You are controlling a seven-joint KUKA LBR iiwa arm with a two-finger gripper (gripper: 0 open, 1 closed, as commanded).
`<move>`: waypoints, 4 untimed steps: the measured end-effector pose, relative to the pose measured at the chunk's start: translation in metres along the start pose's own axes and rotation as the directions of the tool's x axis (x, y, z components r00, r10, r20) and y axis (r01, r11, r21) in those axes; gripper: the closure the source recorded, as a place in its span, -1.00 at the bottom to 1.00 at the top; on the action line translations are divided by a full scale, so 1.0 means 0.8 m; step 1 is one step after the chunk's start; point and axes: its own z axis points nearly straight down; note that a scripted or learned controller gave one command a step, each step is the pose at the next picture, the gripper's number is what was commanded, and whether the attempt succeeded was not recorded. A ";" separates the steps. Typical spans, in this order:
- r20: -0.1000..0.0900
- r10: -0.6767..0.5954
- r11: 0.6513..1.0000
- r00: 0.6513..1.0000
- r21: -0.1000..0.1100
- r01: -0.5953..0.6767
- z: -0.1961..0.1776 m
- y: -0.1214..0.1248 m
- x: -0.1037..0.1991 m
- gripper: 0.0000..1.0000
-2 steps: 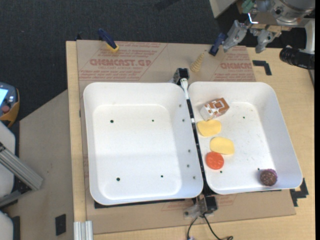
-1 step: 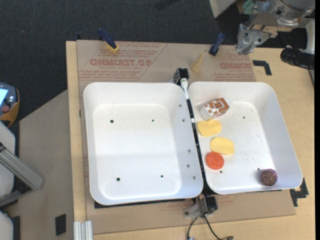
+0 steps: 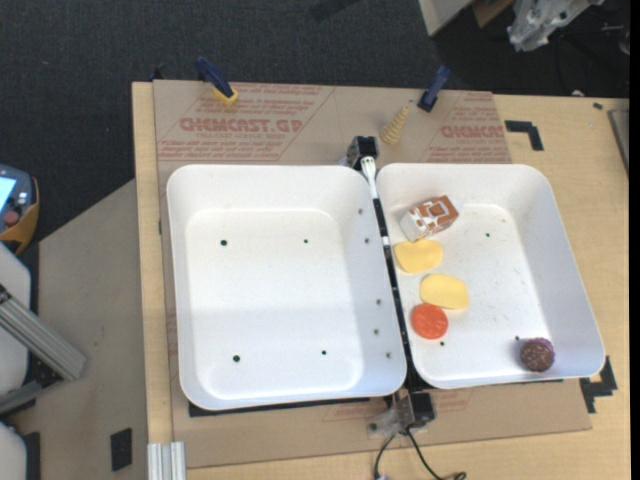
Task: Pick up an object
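Crowding along the divider threatens a clean pick.
Toys (image 3: 430, 290) lie against the right bin's (image 3: 560, 228) left wall; pincer (image 3: 540, 13) far right, grip state unclear.

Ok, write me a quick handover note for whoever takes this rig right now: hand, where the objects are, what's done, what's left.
Hand: parked high at the view's top right, away from both bins; whether it is open or shut cannot be told.
Objects: all in the right bin. Brown-and-white block near the divider, two yellow pieces below it, an orange disc under those, and a dark purple ball in the near right corner.
Done: nothing picked yet.
Left: choose one object, grasp it, lift it.
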 end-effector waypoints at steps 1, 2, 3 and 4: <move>-0.007 -0.012 1.000 1.000 0.003 0.012 -0.065 -0.029 0.154 1.00; 0.000 0.003 0.999 1.000 0.034 -0.003 0.291 -0.097 0.171 1.00; -0.005 -0.004 1.000 1.000 0.007 0.004 0.272 -0.001 0.262 1.00; -0.007 -0.001 1.000 1.000 -0.002 0.001 0.115 -0.001 0.289 1.00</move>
